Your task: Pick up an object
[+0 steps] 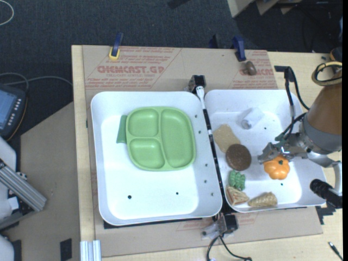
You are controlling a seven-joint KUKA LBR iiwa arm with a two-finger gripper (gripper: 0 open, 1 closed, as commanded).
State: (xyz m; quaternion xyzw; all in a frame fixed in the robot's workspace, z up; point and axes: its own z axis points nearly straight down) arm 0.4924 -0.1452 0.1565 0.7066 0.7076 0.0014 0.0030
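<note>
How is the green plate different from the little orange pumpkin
The green plate lies alone in the left bin; the orange pumpkin sits in the right bin among other toy food. The plate is wide, flat and split into three sections; the pumpkin is small and round. The gripper is right at the pumpkin, far from the plate.

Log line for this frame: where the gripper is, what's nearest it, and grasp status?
gripper: right bin, low | nearest: orange pumpkin toy, just below it | grasp: not confirmed | left bin: green divided tray
</note>
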